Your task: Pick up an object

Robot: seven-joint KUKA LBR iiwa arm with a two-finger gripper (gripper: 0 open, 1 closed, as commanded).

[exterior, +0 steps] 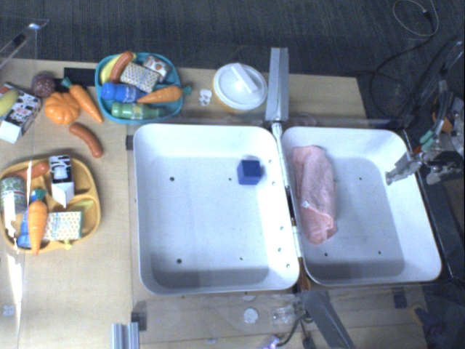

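A small blue cube (249, 171) rests in the left bin (167, 267), in its upper right part. A pink rolled cloth (314, 193) lies lengthwise along the left side of the right bin (378, 267). My gripper (404, 169) hangs at the right bin's right rim, well apart from the cloth and far from the cube. It is small and partly merged with the dark arm parts behind it.
On the bench to the left stand a blue bowl (138, 86) of toy food and a yellow tray (83, 227) with more toys. A toy pumpkin (60, 107), a carrot and a sausage (86, 139) lie loose. A round white-lidded tub (240, 86) sits behind the bins.
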